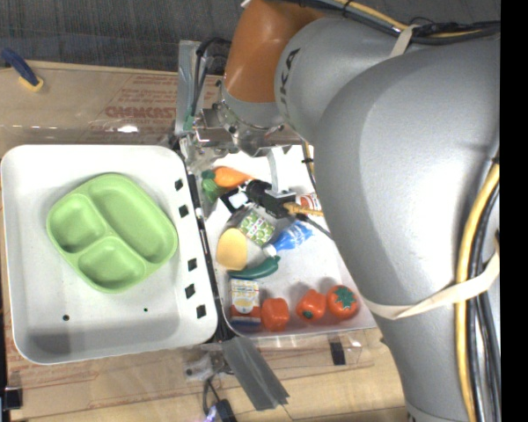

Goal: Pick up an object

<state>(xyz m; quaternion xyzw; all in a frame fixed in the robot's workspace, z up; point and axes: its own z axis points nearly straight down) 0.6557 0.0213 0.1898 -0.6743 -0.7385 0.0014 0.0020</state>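
Left bin [22, 262]: holds a divided plate [112, 231].
Right bin [356, 319]: holds a carrot [231, 178] at the back, a lemon [232, 251] mid-bin, two tomatoes [326, 303] at the front.
Arm [378, 148]: over the right bin.

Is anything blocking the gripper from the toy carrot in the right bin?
Nothing visible lies between them. The gripper sits at the far end of the right white bin, just above the orange toy carrot with a green top. The carrot's top is uncovered; the black-and-white items lie beside it.

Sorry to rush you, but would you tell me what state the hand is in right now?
Hand: over the far end of the right bin; whether it is open or closed cannot be told.
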